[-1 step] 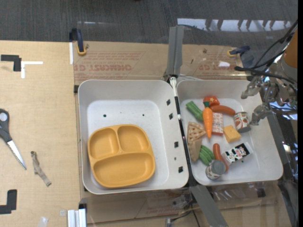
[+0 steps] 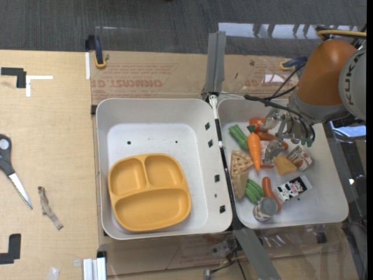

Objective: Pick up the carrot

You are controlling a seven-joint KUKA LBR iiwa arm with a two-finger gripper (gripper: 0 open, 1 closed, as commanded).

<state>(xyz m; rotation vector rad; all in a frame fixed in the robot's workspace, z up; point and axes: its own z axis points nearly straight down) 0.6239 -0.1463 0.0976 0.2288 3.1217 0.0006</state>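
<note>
The carrot (image 2: 254,149) is orange and lies lengthwise in the right bin (image 2: 332,209), its tip pointing toward the bin's front. It rests among other toy foods, touching a tan pizza slice (image 2: 239,165) on its left. My gripper (image 2: 279,137) hangs over the bin just to the right of the carrot, under the arm's orange band (image 2: 324,72). It sits low among the items, and clutter hides its lower end. I see nothing lifted from the bin.
The right bin also holds a green pod (image 2: 238,136), a red item (image 2: 257,123), a tan wedge (image 2: 284,165), a black-and-white carton (image 2: 291,188), a red sausage (image 2: 267,185) and a can (image 2: 266,209). A yellow divided plate (image 2: 150,191) lies in the left bin (image 2: 151,112). Scissors (image 2: 10,169) lie far left.
</note>
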